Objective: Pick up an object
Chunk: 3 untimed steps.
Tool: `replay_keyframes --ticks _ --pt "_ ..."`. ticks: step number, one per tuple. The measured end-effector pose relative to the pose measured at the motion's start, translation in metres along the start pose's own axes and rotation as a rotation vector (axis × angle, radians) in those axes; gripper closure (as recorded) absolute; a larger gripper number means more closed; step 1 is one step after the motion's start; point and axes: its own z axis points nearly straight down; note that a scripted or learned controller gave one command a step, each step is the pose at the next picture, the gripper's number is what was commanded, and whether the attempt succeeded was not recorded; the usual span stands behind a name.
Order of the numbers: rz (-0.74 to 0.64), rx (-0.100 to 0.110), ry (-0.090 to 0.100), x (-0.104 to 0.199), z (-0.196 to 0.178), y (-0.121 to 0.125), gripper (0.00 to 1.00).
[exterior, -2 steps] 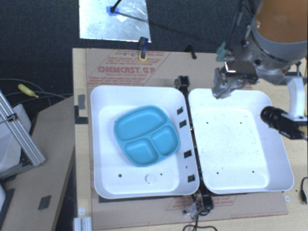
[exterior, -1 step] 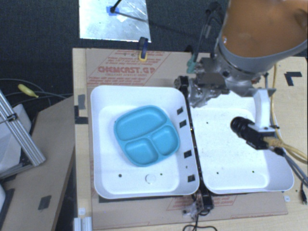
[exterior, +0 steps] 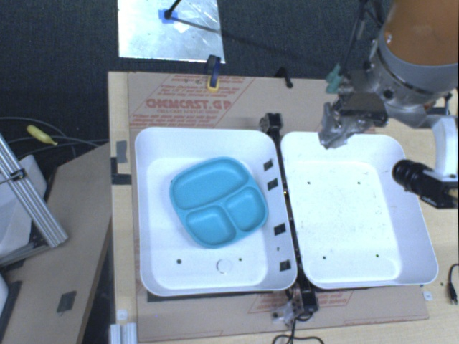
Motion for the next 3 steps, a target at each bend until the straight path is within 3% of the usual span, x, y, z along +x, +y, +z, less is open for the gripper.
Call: replay_keyframes --ticks 2,3 --pt "-0.012 0.007 0.0 0.11 0.047 0.004 1.0" --pt "0.003 -0.005 0.001 0.028 -0.03 0.0 1.0"
